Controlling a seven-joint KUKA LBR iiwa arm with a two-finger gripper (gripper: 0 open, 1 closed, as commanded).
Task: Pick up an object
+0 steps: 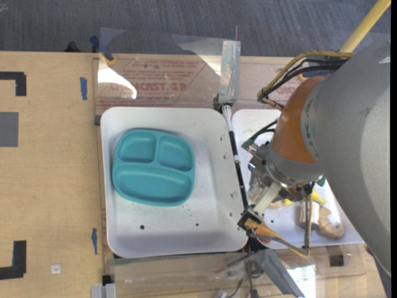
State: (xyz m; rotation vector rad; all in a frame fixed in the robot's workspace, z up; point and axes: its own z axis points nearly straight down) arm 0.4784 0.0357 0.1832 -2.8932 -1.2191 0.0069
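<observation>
Closest to you, the grey arm (353, 135) fills the right side, its orange band (294, 135) just above the wrist. Below it the gripper (279, 194) hangs low over the right bin (263, 120), and you cannot tell from here how its fingers stand. Beside the gripper, toward the right bin's near right corner, you see a small clutter: a tan wooden piece (325, 222) and a bit of yellow (317, 197), partly hidden by the wrist. Farther off, in the left bin (211, 228), a teal divided plate (153, 166) lies flat with three compartments, well apart from the gripper.
</observation>
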